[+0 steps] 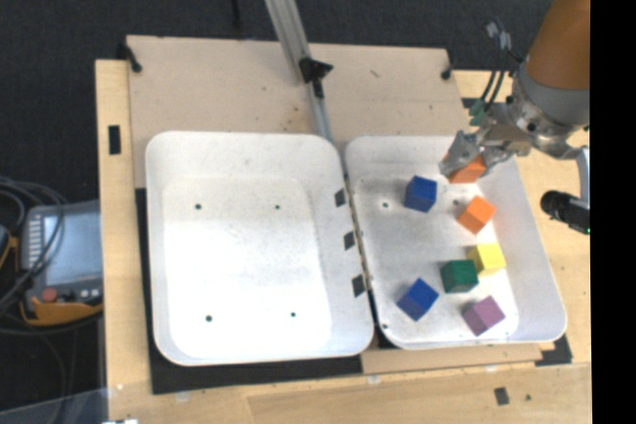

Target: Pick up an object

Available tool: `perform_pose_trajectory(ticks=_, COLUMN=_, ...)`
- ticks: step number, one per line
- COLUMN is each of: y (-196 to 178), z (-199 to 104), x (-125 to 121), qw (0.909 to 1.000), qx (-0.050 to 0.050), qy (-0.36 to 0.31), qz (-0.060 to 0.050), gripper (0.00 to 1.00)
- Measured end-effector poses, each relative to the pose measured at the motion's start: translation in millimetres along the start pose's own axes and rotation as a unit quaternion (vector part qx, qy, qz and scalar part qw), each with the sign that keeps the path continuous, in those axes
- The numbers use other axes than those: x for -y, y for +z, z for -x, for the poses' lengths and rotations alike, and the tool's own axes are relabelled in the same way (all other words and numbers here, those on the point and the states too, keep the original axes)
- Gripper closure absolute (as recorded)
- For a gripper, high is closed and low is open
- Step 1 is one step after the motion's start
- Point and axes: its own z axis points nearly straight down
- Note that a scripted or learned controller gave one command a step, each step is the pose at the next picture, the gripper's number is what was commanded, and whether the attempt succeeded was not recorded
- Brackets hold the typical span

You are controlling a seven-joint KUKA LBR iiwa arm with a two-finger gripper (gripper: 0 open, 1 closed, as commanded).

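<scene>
Claw [467, 162]: far right bin [393, 164], clenched on an orange block [470, 170], which sits low between the fingers. Your risk: shallow grip lets it slip onto the blue cube [420, 194] nearby.

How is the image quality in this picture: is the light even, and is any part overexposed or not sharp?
Camera view: the light is fairly even, but the left bin is washed out to near pure white, with little surface detail; the right bin likewise. The gripper with the orange block at its tip looks soft; the blocks cast short, faint shadows.
</scene>
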Motion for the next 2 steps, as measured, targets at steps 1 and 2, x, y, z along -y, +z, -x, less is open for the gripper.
perform_pose_trajectory(ticks=1, y=17, z=-55, x=-3, qw=1.0, qx=-0.001, qy=0.0, qz=-0.002, gripper=1.0)
perform_pose_trajectory(ticks=2, y=32, z=-112, x=-8, qw=1.0, qx=-0.001, qy=0.0, qz=-0.003, gripper=1.0)
